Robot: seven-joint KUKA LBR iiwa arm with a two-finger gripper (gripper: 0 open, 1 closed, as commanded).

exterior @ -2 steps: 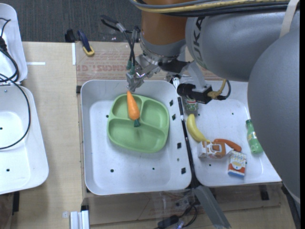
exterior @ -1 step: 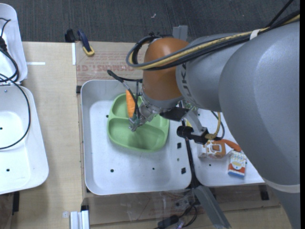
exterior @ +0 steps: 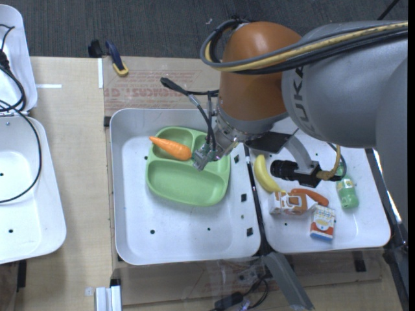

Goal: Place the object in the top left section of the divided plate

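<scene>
A green divided plate lies in the left white bin. An orange carrot rests across the plate's top left section, its thick end pointing right toward the divider. My gripper hangs over the plate's top right section, just right of the carrot's thick end. The grey arm with its orange band covers the area above and to the right. Whether the gripper touches the carrot cannot be told.
The right bin holds a banana, an orange and white carton, a small box, a green bottle and a red-orange item. A blue and yellow clamp sits at the bench's back edge.
</scene>
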